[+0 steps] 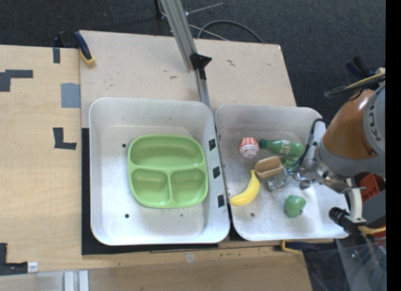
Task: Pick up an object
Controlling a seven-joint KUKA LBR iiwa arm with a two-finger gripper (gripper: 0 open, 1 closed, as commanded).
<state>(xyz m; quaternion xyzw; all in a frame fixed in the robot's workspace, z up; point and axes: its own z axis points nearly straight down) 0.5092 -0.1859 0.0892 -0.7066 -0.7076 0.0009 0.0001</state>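
Note:
The right bin (pixel 270 111) holds a yellow banana (pixel 246 192), a small pink and white cupcake-like toy (pixel 249 147), a green bottle (pixel 283 147) lying on its side, a brown block-shaped item (pixel 269 167) and a round green fruit (pixel 294 206). My gripper (pixel 280 180) reaches in from the right and is low in this bin. It sits just below and right of the brown item, between the bottle and the green fruit. Its tip touches or nearly touches the brown item. The orange wrist band (pixel 354 134) hangs over the bin's right wall.
The left bin (pixel 100 158) holds a green divided plate (pixel 168 170). A metal pole (pixel 178 20) slants down to the wall between the bins. Cables and dark floor lie beyond the bench at the top.

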